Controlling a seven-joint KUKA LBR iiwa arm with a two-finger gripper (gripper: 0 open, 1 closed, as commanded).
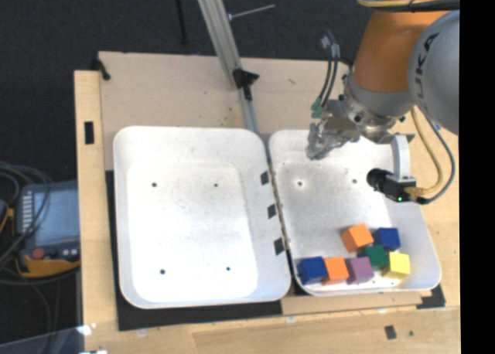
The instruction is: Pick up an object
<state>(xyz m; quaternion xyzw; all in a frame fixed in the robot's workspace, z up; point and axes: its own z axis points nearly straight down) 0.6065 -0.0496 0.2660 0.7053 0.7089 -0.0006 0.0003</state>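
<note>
We see the left bin [189, 213], then the right bin [325, 190], above whose upper left corner the gripper [319, 146] hangs; its fingers sit close together with nothing between them, touching no object. Well apart, along the right bin's lower edge, cluster the blocks: blue block [311, 269], orange block [336, 269], purple block [360, 269], green block [377, 256], yellow block [399, 264].

blocks: seven small cubes clustered at the near edge of the right bin [309, 190]
near row, left to right: blue cube [312, 268], orange cube [336, 269], purple cube [360, 269], yellow cube [399, 263]
behind them: second orange cube [356, 236], tilted; green cube [377, 255]; second blue cube [387, 237]
</note>
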